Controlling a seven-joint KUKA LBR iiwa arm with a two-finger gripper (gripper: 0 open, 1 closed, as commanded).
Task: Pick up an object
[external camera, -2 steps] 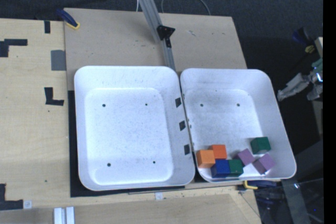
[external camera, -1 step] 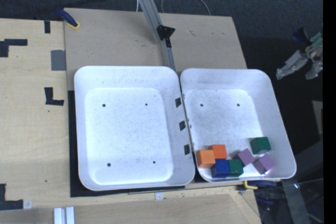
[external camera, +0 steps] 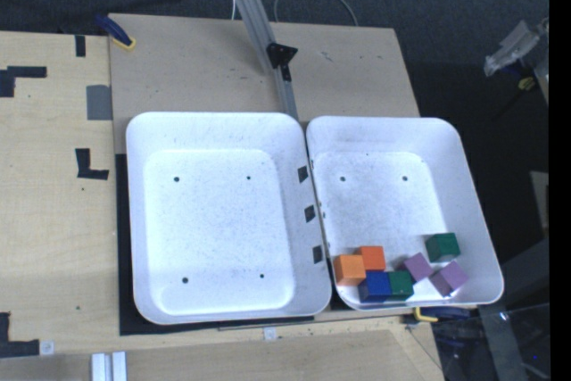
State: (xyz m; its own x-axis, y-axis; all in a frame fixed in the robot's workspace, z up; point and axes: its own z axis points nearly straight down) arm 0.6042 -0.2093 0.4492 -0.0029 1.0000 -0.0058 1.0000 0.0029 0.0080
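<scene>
tool (external camera: 516,49) looks like the pale grey piece up over the dark floor, off the wooden surface (external camera: 357,58). can't tell if it's open or closed from here, too small and blurry.

targets are all well below the tool and a bit left of it, bunched in the near corner of the right shallow white plastic bin (external camera: 384,125): two orange cubes (external camera: 350,268), a blue cube (external camera: 377,284) touching a green cube (external camera: 401,284), a darker green cube (external camera: 442,245) nearest under the tool, and two purple blocks (external camera: 417,265). the left white plastic bin (external camera: 214,119) lies further left still.

nothing picked yet, tool well apart from the pile.

risks: cubes are packed tight and hard against the bin wall, so a descent there could jam on the rim or land on two at once and just shove them. the orange/blue/green knot leaves little room either side. the dark green cube sits more apart, likely the safer pick. the slanted grey metal pole (external camera: 250,0) is far left of the tool, probably no issue.
</scene>
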